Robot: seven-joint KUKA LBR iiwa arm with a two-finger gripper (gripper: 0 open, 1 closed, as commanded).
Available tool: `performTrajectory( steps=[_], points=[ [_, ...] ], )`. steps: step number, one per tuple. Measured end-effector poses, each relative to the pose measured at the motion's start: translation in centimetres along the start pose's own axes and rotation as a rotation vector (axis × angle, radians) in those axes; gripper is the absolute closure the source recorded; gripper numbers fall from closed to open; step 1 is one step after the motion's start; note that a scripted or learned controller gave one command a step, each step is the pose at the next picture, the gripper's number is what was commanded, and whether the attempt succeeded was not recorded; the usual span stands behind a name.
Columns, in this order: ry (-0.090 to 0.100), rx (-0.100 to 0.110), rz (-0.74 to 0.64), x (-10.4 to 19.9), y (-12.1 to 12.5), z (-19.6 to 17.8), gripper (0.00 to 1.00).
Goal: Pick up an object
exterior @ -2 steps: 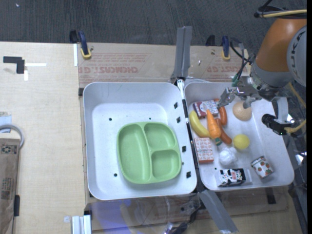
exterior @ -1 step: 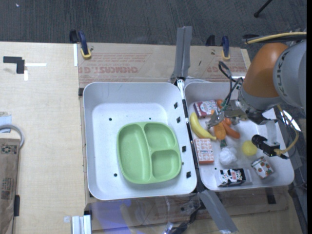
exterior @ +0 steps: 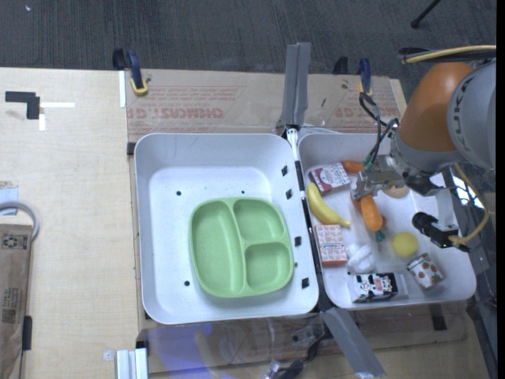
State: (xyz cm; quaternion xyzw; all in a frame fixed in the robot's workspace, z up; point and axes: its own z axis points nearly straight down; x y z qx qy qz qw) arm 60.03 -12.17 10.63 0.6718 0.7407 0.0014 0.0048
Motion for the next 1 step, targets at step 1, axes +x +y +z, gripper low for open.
performTrajectory(
  steps=[1],
  points=[
    [0.003, 0.011, 0.168, 4.80, -1.11, -11.30, 1.00]
  ],
)
